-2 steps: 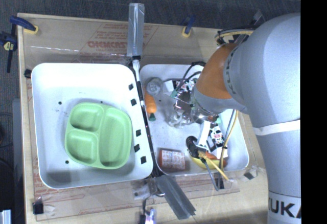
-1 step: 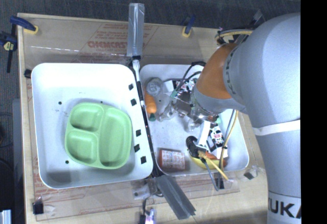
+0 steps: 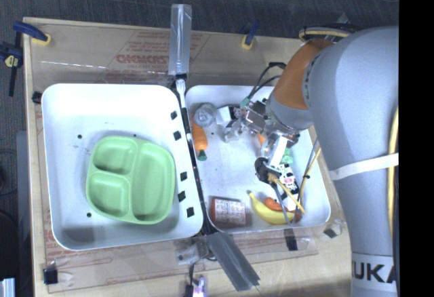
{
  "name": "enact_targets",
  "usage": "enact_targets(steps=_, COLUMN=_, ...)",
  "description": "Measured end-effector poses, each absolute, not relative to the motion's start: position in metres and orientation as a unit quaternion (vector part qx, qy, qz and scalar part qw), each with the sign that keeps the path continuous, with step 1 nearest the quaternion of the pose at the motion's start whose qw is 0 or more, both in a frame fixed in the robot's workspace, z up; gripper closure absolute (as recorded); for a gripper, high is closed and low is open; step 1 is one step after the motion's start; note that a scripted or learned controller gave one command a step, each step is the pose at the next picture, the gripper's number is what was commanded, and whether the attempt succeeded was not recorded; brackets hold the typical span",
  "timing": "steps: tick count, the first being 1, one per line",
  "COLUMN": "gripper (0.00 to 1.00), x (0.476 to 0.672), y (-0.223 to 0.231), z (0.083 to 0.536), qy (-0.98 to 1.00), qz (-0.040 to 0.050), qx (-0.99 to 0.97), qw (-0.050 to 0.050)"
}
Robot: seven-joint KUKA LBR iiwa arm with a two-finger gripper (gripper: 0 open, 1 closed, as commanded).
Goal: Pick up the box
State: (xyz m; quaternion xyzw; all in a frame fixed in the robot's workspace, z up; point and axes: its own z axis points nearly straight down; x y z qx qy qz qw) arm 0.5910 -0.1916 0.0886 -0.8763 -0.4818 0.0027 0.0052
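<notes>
Overhead, the grey arm (image 3: 352, 119) reaches from the right into the right bin (image 3: 224, 95), its gripper (image 3: 239, 121) low near the bin's back. Whether its fingers are spread or pressed together I cannot tell. The box (image 3: 279, 165), small and patterned, lies just beside the wrist, above a banana (image 3: 268, 212). A carrot (image 3: 199, 140) and can (image 3: 228, 210) lie nearby; a green plate (image 3: 131, 180) sits in the left bin (image 3: 61, 112) on the desk (image 3: 102, 51)

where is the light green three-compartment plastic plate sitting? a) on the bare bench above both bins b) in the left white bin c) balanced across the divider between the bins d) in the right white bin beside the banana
b: the light green three-compartment plastic plate lies flat on the floor of the left white bin, apart from the yellow banana, which is in the right white bin.
</notes>
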Motion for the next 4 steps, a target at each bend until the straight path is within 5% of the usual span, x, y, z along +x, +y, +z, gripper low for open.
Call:
enact_targets(steps=1, gripper=0.00, x=0.632, y=-0.167, z=0.087, qy=-0.273, qz=0.0140, qx=-0.962, qw=0.012)
enact_targets(steps=2, gripper=0.00, x=0.562, y=-0.181, z=0.088, qy=-0.431, qz=0.0038, qx=-0.902, qw=0.007)
enact_targets(steps=3, gripper=0.00, x=0.557, y=-0.179, z=0.088, qy=-0.753, qz=0.0015, qx=-0.658, qw=0.007)
enact_targets(steps=4, gripper=1.00, x=0.557, y=-0.179, z=0.095, qy=-0.757, qz=0.0021, qx=-0.654, qw=0.011)
